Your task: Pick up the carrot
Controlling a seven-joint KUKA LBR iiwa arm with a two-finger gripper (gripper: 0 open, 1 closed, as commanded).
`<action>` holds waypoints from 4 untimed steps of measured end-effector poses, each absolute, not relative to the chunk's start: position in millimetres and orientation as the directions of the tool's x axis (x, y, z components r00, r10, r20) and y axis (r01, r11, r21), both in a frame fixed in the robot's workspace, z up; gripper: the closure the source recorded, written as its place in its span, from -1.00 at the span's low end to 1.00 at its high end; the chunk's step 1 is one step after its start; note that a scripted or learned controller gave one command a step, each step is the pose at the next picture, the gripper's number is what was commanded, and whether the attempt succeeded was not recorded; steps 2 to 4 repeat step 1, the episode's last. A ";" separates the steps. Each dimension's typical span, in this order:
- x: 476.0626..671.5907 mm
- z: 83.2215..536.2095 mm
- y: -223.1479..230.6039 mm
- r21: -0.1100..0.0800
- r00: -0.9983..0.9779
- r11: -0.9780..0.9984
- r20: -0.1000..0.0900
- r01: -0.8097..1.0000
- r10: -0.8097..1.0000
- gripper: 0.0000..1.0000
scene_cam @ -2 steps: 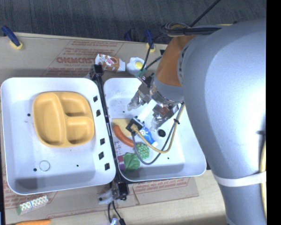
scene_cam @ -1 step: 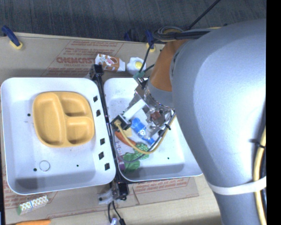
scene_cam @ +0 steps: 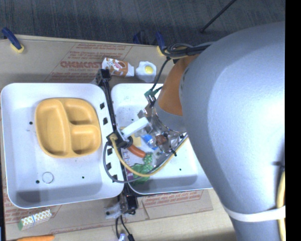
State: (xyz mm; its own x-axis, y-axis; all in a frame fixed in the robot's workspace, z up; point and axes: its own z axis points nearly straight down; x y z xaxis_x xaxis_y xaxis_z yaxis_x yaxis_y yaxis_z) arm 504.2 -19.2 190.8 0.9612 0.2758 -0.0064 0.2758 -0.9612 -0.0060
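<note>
The carrot lies in the right bin, near its left wall. It is orange, with a green leafy top pointing toward the front. My gripper is low in that bin, just above and behind the carrot, with cables and a white part around it. A small blue item sits right beside the gripper. The grey arm with its orange band hides most of the right bin.
A yellow divided tray fills the middle of the left bin. Behind the bins lie a small brown-and-white carton and a white-and-yellow piece. A patterned packet lies on the cardboard at the front left.
</note>
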 end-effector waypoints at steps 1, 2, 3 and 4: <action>475.4 190.9 -6.9 -0.005 0.978 -0.978 -0.007 0.207 0.207 -1.00; 475.4 190.9 -6.9 -0.005 0.978 -0.978 -0.007 0.207 0.207 -1.00; 475.4 190.9 -6.9 -0.005 0.978 -0.978 -0.007 0.207 0.207 -1.00; 475.4 190.9 -6.9 -0.005 0.978 -0.978 -0.007 0.207 0.207 -1.00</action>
